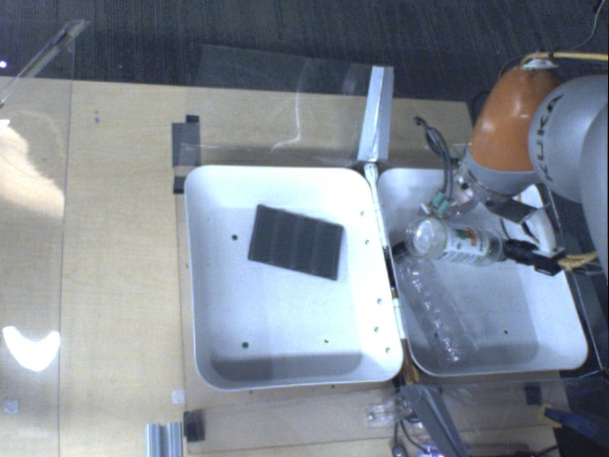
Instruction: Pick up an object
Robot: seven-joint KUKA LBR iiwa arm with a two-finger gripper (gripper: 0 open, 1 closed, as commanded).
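Spanning tan bench [114,284], two white bins [214,255], possibly carpet [285,8] beyond

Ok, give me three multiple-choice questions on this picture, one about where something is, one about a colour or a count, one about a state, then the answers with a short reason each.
1. Where does the dark ribbed rectangular pad lie?
A. In the left bin
B. In the right bin
C. On the wooden bench outside the bins

2. What colour are the two bins?
A. Blue
B. White
C. Black

3. How does the clear plastic bottle sit?
A. Standing upright in the right bin
B. Standing upside down on its cap
C. Lying on its side in the right bin

Answers:
1. A, the pad rests flat on the floor of the left bin, in its upper half.
2. B, both the left bin and the right bin are white.
3. C, the bottle's length runs across the right bin, just below the arm's wrist.
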